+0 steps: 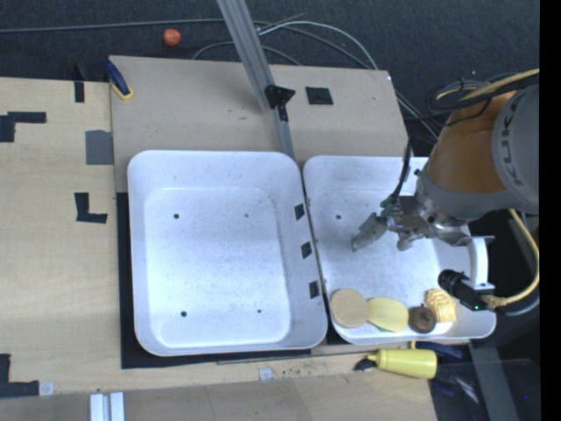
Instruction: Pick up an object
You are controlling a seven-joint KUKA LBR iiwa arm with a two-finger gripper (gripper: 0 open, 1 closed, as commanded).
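Left bin [149,235] at centre-left of frame, white, shallow. Right bin [329,187] beside it, its right part hidden under arm [478,160] reaching in from right edge. Gripper [386,235] over middle of right bin, fingers spread apart, nothing between them. Objects lie along right bin's lower edge, below gripper and apart from it: tan disc [349,307], yellow oval piece [387,313] touching it, small dark round piece [422,320], lumpy yellow-brown item [441,304], blurred, hard to identify. Yellow tool [408,362] outside bin, lower right.
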